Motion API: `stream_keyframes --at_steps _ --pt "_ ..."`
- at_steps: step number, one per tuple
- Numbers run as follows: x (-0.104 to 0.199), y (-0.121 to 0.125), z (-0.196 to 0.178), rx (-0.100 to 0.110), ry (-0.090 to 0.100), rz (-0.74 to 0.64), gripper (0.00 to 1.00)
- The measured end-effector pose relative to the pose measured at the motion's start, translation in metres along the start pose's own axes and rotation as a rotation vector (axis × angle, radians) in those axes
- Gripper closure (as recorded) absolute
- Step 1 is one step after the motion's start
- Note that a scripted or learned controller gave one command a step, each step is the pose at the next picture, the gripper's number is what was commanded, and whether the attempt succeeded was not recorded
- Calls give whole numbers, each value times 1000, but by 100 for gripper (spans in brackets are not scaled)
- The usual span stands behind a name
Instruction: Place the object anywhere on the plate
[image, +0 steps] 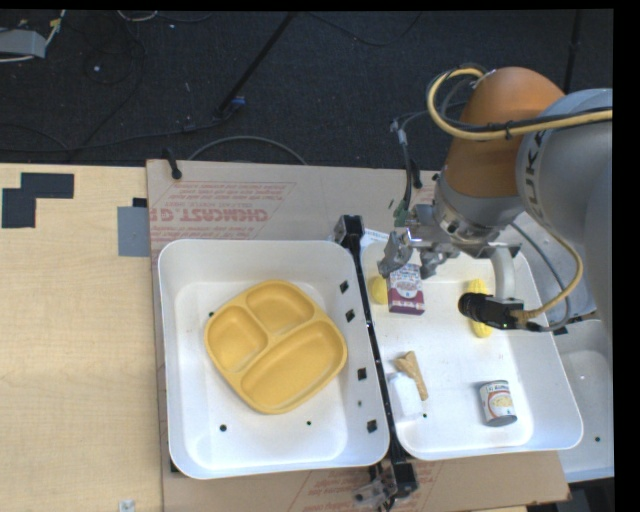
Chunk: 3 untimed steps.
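Nearest the camera, a small can (496, 402) stood in the right bin (560, 420), near a tan wooden piece (411, 373). Farther back, the end effector (408, 262) pinched a small maroon carton (406, 290). Left bin (190, 440) carried the yellow plate (275, 345).

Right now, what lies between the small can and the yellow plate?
In the camera view, between can and plate: a tan wooden piece and the black divider joining the bins.
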<state>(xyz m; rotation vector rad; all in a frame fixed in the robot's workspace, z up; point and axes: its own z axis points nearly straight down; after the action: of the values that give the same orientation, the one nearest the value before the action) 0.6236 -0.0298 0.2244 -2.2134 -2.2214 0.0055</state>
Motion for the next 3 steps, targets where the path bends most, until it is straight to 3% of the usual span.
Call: stream_keyframes --at_steps 2,3 --pt "102 -33 -17 -1 0 -2 100" --pt "151 -58 -4 1 -1 -1 100"
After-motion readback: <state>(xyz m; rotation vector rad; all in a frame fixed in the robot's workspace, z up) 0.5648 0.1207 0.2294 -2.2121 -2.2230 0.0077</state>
